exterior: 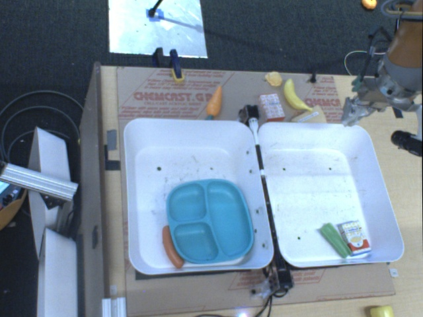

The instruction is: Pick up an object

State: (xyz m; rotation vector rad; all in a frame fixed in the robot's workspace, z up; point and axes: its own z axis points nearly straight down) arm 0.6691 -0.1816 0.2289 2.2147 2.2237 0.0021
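Note:
The gripper [351,113] hangs at the far right, over the cardboard just behind the right bin's [380,177] back corner, below the grey arm with its orange band. In that bin's near right corner lie a green stick-shaped object [334,239] and a small red and white carton [354,237]. The left bin [142,177] holds a blue divided plate [209,220] with an orange sausage-like piece [171,246] along its left side. None of these is near the gripper.
Behind the bins on the cardboard lie a carrot [213,102], a small pink box [271,106], a banana [294,96] and a yellow lump [273,78]. A black cable loops beside the arm. Metal parts stand left of the bench.

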